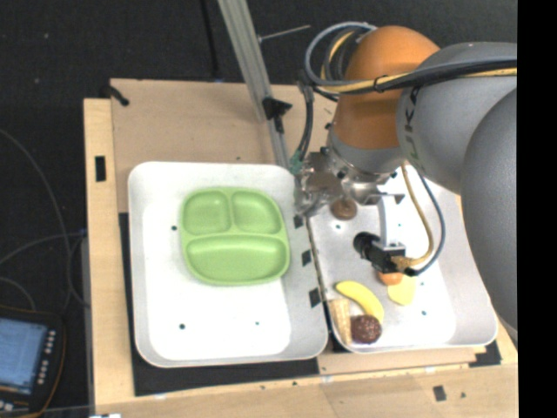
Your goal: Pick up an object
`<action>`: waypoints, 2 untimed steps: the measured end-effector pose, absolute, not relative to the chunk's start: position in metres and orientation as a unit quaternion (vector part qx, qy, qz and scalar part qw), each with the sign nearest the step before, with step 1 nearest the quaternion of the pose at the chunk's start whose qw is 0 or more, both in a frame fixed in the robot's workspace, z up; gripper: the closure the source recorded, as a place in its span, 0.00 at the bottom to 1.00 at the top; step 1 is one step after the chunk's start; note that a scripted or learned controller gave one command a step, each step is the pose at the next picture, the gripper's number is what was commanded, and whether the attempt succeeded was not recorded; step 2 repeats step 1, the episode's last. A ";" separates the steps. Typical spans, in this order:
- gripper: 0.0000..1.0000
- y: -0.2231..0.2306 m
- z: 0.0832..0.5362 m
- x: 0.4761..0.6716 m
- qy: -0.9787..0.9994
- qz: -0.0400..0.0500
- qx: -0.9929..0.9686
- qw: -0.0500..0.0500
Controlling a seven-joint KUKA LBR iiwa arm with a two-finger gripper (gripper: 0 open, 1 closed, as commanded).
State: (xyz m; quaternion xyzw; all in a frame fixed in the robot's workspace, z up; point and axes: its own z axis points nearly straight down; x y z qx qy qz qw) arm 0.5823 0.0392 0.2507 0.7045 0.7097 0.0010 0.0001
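We reach into the right bin [470, 325].
Gripper [344, 205] state we cannot tell; next, we descend on the banana [361, 298].

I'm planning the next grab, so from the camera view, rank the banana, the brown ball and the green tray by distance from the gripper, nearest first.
From the gripper, at the top of the right bin:
1. Green tray, left bin, just across the divider.
2. Banana, right bin, lower down.
3. Brown ball, right bin's bottom edge, just past the banana.
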 end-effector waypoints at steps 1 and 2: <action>1.00 0.088 0.253 0.588 0.710 0.001 0.704 0.000; 1.00 0.088 0.253 0.588 0.710 0.001 0.704 0.000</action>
